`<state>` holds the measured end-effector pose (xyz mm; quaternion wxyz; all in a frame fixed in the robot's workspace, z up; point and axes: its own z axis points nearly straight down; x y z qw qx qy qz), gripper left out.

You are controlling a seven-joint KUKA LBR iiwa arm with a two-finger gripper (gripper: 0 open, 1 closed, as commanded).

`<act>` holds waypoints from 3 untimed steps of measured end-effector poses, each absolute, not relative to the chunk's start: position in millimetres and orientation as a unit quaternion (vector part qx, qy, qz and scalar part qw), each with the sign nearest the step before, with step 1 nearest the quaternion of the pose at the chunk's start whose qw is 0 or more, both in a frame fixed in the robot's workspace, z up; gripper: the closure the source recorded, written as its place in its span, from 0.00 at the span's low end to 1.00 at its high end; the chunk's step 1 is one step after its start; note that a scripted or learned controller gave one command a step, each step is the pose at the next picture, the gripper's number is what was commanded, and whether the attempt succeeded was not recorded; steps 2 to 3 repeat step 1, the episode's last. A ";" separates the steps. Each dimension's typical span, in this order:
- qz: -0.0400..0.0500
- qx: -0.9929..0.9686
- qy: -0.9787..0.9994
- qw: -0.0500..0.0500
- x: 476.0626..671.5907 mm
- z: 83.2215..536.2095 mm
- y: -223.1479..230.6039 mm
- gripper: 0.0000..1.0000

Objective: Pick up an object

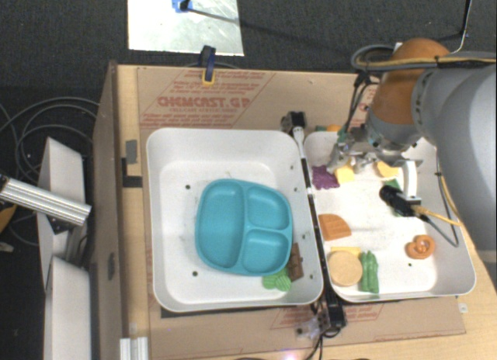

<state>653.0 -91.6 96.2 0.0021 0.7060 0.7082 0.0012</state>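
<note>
My gripper (344, 158) hangs low over the far left part of the right bin (446, 277). Just below it lies a small yellow piece (345, 173), and a purple piece (324, 178) sits to its left by the bin wall. Whether the yellow piece is touched, I cannot tell. Another yellow piece (386, 169) shows to the gripper's right, partly under the wrist. Nearer the front lie an orange-brown wedge (335, 226), a round tan disc (345, 268), a green pod (369, 271) and a small orange ring (420, 247).
The left bin (175, 157) holds a blue divided plate (244, 226), with a green bit (275, 280) and a brown bit (296, 264) at its front right corner. The grey arm (458, 118) covers the right bin's far right side.
</note>
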 end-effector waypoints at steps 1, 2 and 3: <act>0.004 0.703 0.711 0.002 617.0 190.8 -26.4 1.00; 0.004 0.703 0.711 0.002 617.0 190.8 -26.4 1.00; 0.004 0.703 0.711 0.002 617.0 190.8 -26.4 1.00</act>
